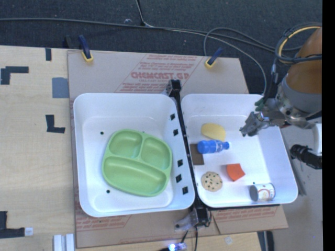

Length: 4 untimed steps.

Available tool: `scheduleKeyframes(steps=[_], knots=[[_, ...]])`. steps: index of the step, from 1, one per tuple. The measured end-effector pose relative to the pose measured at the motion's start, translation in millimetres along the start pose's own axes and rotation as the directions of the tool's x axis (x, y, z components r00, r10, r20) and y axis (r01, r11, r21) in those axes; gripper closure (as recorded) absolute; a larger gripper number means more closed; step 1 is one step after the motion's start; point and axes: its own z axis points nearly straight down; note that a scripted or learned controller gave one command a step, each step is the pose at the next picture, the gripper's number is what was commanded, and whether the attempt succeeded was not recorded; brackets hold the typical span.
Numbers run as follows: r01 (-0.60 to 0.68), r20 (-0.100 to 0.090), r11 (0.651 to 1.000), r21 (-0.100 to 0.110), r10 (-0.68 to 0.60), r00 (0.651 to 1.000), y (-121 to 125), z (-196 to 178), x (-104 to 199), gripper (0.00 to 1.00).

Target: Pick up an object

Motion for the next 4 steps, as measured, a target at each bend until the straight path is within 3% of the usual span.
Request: scheduleKeyframes(steps=[3, 4], knots=[[0.0, -0.001, 1.0, 0.002, 0.0, 1.0, 16.0, 25.3, 139.6, 1.0], [0.002, -0.001, 1.0, 0.002, -0.002, 1.0, 15.8, 30.8, 200.0, 1.0]])
